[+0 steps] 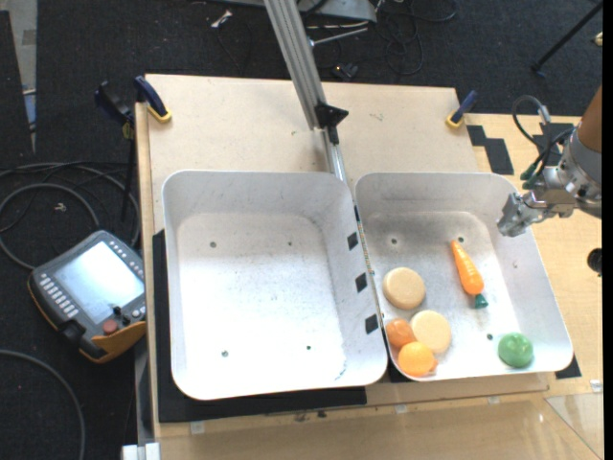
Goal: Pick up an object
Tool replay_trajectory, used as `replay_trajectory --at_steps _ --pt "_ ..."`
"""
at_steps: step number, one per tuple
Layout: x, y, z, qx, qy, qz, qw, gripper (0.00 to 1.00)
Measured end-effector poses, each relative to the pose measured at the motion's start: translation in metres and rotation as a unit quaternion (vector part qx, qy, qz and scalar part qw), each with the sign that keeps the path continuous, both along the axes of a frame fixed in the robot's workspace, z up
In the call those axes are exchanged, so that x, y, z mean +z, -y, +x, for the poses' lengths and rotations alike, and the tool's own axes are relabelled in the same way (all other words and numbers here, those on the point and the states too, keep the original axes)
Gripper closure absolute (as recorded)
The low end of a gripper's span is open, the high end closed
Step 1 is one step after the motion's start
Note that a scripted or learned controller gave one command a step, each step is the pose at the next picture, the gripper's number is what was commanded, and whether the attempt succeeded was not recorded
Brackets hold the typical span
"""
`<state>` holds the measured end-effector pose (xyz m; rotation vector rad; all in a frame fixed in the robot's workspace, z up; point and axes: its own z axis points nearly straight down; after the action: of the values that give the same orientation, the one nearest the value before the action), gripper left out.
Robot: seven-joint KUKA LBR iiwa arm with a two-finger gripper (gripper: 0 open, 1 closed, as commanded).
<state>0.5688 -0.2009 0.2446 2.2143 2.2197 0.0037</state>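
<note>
Claw: seen above the right bin's far right rim; nothing is seen in it, and its state cannot be told.
Right bin: 1 carrot, 1 green ball, 2 pale discs and 2 orange pieces are held.
Left bin: set beside it on the tabletop.

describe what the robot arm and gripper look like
The arm enters at the right edge: grey metal, with an orange patch at the top right. Dark cables loop beside it. The gripper is a small pale grey metallic piece; its fingers are too small to make out.
</note>
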Motion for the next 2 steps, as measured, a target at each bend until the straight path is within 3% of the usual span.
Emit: replay_trajectory --at_steps 1,2 --pt "0.004 -0.048 0.006 0.003 -0.002 0.0019 1.0 1.0" --pt "0.0 -0.104 0.028 0.003 -0.002 0.0018 1.0 1.0"
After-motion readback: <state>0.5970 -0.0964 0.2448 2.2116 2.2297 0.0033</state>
